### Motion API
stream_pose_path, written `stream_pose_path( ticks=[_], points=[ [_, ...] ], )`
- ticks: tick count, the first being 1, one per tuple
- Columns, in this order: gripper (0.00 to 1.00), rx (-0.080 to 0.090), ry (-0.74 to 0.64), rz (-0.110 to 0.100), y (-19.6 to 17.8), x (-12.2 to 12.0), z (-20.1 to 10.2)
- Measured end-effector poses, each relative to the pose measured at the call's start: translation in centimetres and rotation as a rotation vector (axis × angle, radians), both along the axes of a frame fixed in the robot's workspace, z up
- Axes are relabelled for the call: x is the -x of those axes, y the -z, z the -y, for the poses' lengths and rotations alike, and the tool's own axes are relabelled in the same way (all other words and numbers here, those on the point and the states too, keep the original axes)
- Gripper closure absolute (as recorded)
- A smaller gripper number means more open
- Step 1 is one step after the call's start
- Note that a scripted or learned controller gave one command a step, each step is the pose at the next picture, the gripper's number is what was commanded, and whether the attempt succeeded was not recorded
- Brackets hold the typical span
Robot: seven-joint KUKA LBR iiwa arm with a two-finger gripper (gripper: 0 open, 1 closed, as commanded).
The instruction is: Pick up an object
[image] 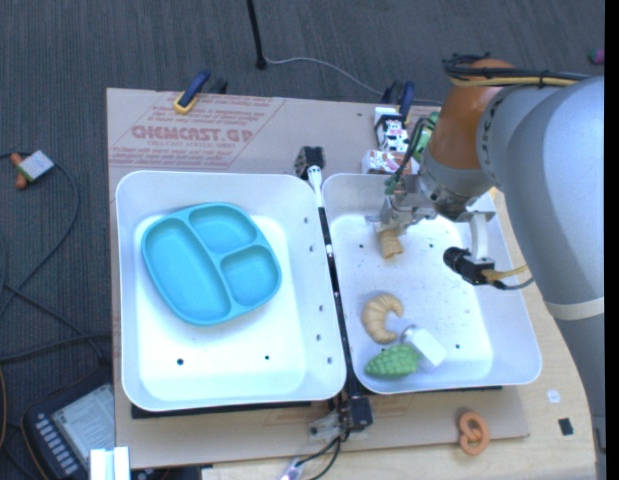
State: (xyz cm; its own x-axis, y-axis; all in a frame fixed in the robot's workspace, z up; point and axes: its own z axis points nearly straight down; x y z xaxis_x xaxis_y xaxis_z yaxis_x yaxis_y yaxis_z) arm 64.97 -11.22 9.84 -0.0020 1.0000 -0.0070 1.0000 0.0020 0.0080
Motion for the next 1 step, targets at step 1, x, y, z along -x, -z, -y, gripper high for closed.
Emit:
stream_pose_path(
  ticks=[1],
  points=[
    [1.00, -0.006, 0.000, -0.006, -8.72, -0.87, -5.69]
  ],
)
